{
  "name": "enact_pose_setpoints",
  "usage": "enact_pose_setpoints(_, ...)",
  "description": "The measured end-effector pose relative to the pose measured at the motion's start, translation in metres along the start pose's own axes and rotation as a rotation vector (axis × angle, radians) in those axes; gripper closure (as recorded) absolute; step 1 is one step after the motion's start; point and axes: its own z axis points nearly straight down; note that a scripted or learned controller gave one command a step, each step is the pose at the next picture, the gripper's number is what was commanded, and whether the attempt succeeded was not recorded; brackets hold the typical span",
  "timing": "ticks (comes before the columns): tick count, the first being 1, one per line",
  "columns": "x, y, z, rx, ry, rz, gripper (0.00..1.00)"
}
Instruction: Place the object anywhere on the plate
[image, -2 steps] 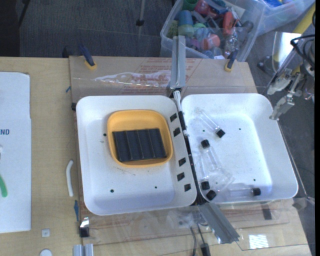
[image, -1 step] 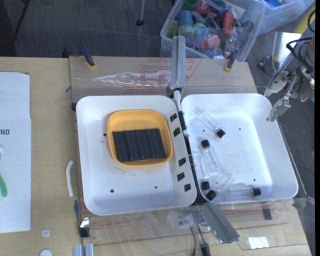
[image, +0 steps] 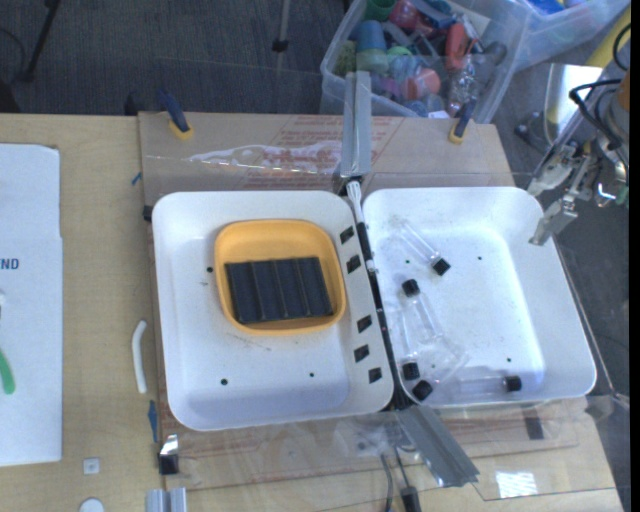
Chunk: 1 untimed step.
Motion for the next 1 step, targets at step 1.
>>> enact_pose_setpoints(1, 0.0007, 0.0, -0.0009, 0.001, -0.001, -0.002, 0.0)
